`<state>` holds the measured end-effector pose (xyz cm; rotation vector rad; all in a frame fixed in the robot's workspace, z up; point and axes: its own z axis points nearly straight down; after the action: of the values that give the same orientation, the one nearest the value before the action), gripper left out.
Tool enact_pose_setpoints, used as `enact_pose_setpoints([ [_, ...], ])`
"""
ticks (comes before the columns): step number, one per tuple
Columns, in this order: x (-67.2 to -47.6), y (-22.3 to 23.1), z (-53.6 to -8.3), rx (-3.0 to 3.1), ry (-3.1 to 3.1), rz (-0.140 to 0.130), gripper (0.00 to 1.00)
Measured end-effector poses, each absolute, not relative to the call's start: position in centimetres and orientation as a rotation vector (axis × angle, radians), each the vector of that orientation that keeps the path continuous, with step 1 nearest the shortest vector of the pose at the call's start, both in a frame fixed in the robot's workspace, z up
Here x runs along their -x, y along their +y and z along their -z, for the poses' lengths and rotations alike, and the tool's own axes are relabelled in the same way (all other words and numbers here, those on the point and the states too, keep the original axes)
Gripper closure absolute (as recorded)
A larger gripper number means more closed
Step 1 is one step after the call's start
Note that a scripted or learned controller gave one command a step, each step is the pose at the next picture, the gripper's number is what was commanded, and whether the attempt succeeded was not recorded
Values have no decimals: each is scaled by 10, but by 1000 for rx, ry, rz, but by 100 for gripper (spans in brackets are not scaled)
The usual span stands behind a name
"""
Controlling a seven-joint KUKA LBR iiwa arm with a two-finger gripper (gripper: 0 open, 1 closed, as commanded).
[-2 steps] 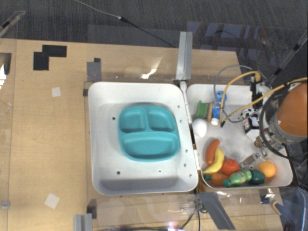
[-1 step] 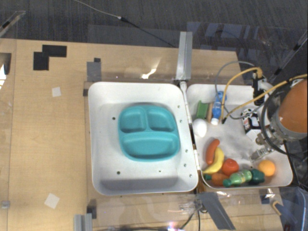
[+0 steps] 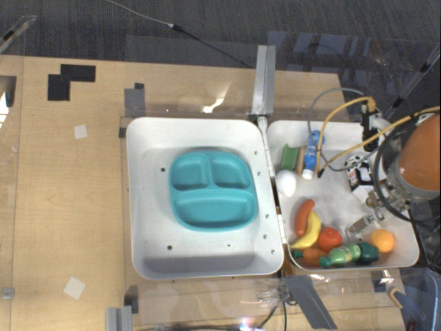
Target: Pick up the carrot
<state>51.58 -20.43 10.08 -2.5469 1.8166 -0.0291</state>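
We see the carrot [image 3: 304,216] lying in the right bin [image 3: 412,254], in its near half and toward the divider side. It is a short orange-red piece whose long axis runs nearly up and down the picture, tilted a little, with its upper end leaning right and its lower end leaning left. Which end is the tip we cannot tell.

Touching the carrot's lower right side is a yellow banana [image 3: 309,232], which curves down and to the left. Just right of the banana sits a red tomato [image 3: 330,238], and beyond the tomato, further from the carrot, an orange [image 3: 382,241]. Below the tomato lies a green vegetable with a dark end [image 3: 350,254]. Up and left of the carrot rests a white egg [image 3: 286,183]; above the egg stands a green can [image 3: 289,157], with a blue and white bottle [image 3: 311,154] beside it.

The gripper [image 3: 364,223] hangs well right of the carrot, between the tomato and the orange; its metal parts are small and we cannot tell how they are set. The arm [image 3: 417,158] rises behind it, orange-banded and trailing yellow cable.

Left of the carrot, past the divider, the left bin [image 3: 148,254] holds a teal compartment tray [image 3: 213,189]. Both bins rest on a pale wooden bench [image 3: 62,212], with dark floor beyond its far edge.
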Motion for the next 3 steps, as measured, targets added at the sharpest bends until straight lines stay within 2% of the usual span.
enact_pose_setpoints([
  [1, -519, -203, -112, 2539, 1819, 38, 100],
  [2, -519, -203, -112, 2539, 1819, 36, 0],
  [3, -519, -203, -112, 2539, 1819, 36, 0],
])
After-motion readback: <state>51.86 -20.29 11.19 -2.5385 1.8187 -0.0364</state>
